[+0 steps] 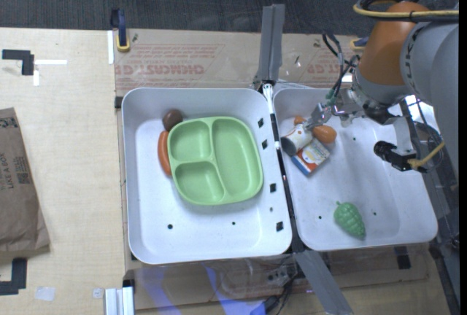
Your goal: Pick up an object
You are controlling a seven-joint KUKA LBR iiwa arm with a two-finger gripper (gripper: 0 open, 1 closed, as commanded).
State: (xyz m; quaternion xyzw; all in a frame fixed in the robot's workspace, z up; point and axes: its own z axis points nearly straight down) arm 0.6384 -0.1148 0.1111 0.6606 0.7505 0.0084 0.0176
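My gripper (319, 115) hangs over the upper left part of the right bin (379, 233), reaching in from the right. Just below it lies a small orange rounded object (325, 134), touching a white carton with red and blue print (307, 150) that lies flat. A tiny orange piece (298, 119) shows left of the gripper. A green knobbly object (349, 220) rests near the right bin's front. Whether anything sits in the gripper cannot be made out.
The left bin (146, 226) holds a green three-section plate (216, 159), with a brown ball (172, 119) and an orange sausage-shaped item (163, 152) at its left edge. A grey divider post (271, 44) rises between the bins. Black cables (398, 154) hang from the wrist.
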